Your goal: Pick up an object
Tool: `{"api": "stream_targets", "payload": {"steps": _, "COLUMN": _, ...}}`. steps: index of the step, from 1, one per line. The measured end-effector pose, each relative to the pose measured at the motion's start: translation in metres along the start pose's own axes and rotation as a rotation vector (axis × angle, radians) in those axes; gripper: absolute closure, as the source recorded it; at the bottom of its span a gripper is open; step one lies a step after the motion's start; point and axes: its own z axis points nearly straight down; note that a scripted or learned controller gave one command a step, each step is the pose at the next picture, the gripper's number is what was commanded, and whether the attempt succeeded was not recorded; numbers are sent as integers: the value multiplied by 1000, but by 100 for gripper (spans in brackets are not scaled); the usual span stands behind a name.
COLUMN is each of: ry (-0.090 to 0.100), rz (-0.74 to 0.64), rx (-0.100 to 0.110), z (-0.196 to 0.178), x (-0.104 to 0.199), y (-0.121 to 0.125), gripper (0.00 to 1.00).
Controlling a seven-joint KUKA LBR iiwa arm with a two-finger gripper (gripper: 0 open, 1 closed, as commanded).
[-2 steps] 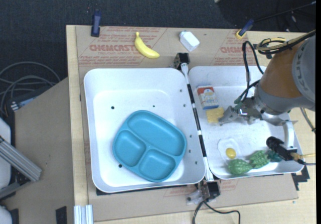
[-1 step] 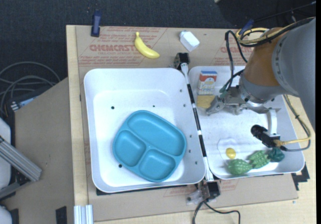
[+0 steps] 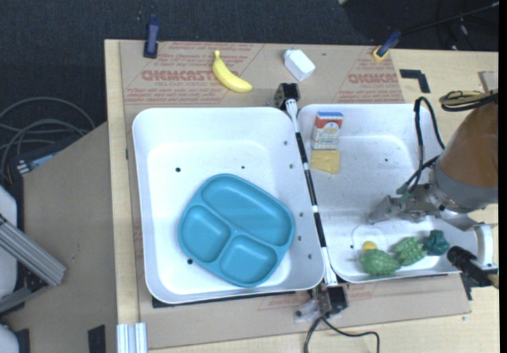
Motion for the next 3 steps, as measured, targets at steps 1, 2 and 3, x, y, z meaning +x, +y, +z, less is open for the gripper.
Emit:
{"api": "stream_targets", "payload": {"steps": 1, "ry": 3, "rz": -5, "rx": -3, "z": -1, "x": 70, "y": 107, "gripper": 0}}
{"api": "stream_targets", "payload": {"steps": 2, "ry": 2, "rz": -3, "rx": 1, "z": -1, "x": 81, "y": 169, "gripper": 0}}
{"api": "stream_targets", "payload": {"steps": 3, "ry": 0, "rz": -2, "rx": 0, "z": -1, "x": -1, "y": 151, "gripper": 0}}
